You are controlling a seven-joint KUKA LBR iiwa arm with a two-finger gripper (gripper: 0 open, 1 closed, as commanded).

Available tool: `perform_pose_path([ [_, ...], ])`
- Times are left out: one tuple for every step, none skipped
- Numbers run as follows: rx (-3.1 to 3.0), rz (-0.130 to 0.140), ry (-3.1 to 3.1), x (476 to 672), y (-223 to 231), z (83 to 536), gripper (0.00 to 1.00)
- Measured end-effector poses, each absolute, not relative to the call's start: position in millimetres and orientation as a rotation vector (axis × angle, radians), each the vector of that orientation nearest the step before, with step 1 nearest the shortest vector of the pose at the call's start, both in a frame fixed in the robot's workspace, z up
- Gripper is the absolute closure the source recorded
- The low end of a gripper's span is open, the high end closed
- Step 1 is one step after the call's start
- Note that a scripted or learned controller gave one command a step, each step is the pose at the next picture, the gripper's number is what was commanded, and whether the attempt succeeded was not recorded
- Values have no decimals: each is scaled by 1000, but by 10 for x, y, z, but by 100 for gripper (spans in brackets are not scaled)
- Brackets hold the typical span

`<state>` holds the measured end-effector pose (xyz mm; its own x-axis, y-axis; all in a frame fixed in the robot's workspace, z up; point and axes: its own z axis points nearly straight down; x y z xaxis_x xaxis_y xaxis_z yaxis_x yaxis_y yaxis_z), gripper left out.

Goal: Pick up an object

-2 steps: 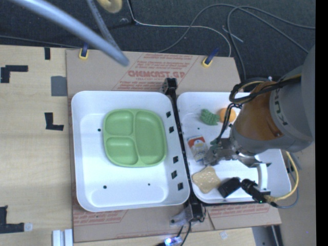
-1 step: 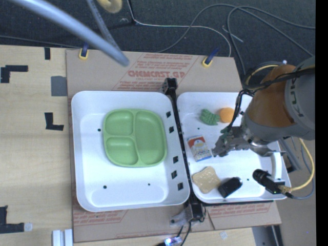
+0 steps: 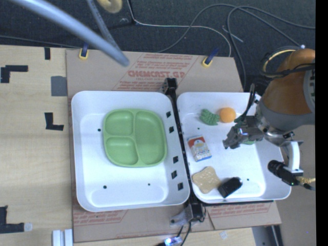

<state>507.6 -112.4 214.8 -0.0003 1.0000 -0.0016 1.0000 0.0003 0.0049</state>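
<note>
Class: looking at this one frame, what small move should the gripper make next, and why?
Probably lower straight down, then re-aim: the gripper hangs over bare floor of the right bin, with the orange ball just beyond it and the small carton alongside, nothing under it.

fixed overhead camera, slanted down on both bins [image 3: 82, 152], arm [image 3: 287, 96] entering right

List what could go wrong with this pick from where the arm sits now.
1. The gripper hangs over bare bin floor, between the orange ball and the small carton; a straight descent would likely close on nothing.
2. The ball touches the green toy, so a grab there might nudge both, and the ball could roll.
3. The black object and the tan piece lie close together near the right bin's front wall, leaving little room.
</note>
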Motion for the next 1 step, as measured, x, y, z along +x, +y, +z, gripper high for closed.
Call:
perform_pose_path([
  [2217,3,2220,5088,-1125,2595,100],
])
